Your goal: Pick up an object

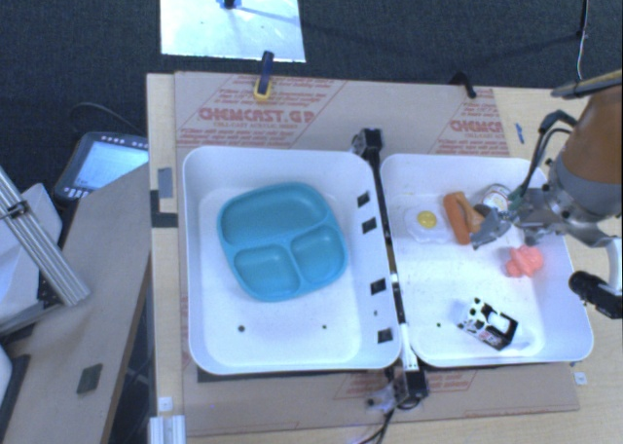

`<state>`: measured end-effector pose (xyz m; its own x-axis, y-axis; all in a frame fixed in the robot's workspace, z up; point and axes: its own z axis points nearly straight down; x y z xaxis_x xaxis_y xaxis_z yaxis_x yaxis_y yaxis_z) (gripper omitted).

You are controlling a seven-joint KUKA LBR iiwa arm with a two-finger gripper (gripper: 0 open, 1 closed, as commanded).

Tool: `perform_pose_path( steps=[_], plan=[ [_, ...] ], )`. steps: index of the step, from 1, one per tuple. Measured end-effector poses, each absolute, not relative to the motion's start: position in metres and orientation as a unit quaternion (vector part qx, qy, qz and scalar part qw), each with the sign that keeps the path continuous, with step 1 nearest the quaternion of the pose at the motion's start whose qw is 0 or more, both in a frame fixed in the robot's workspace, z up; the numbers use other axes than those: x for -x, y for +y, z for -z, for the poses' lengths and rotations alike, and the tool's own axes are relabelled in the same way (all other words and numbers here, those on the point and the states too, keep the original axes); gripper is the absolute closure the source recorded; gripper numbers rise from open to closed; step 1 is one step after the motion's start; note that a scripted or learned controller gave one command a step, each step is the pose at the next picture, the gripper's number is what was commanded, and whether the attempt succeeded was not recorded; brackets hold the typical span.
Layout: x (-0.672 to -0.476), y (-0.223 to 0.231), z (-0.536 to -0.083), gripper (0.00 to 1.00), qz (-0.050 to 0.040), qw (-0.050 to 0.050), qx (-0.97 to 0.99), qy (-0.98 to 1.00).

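Landmark: blue divided tray (281, 240), in the left bin (200, 267).
Right bin (555, 340): orange sausage (457, 216), yellow disc (425, 220), pink lump (525, 261), black-and-white object (489, 323), all right of tray.
Gripper (490, 229): beside the sausage, right of tray.

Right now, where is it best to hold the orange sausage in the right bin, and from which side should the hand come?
Probably grip the orange sausage across its middle, coming down from above. It lies flat on the right bin, long and narrow, so its long sides suit the two fingers. The yellow round piece sits close on its left, so the fit there is tight.

Orange sausage (457, 216), perhaps toy, right bin (555, 345)
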<state>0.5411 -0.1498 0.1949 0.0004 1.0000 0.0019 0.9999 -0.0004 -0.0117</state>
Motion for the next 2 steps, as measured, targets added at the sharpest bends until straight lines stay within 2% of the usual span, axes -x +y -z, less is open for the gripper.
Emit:
perform_pose_path(
  steps=[1, 2],
  plan=[
    [-0.544, -0.149, -0.202, 0.00, 0.0003, 0.000, 0.706, -0.708],
    [-0.549, -0.140, -0.153, 0.00, -0.0004, 0.001, 0.705, -0.709]
  ],
)
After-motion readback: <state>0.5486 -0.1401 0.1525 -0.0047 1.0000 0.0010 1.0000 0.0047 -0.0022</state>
